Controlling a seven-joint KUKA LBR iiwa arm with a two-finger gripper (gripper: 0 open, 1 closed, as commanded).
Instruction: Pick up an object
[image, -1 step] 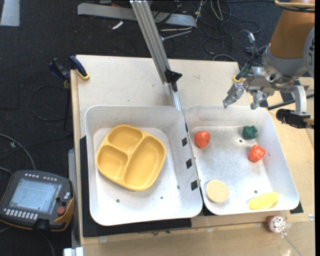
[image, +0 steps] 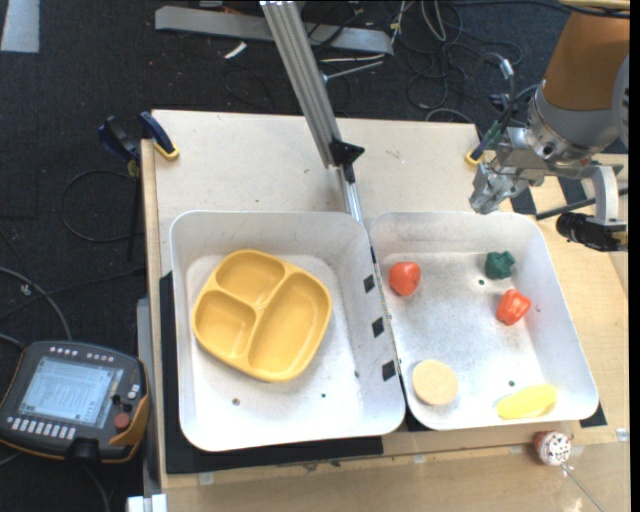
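Above the right bin's (image: 560, 262) far rim, claw (image: 487, 200) perhaps shut, unclear; small dark-green object (image: 500, 264) below.

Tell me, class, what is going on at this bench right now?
A grey robot arm reaches in from the right, its gripper hovering over the far edge of the right bin, holding nothing. That bin has two red pieces, a green piece, a tan disc and a yellow piece. The left bin holds a yellow divided plate. Nothing is picked up yet.
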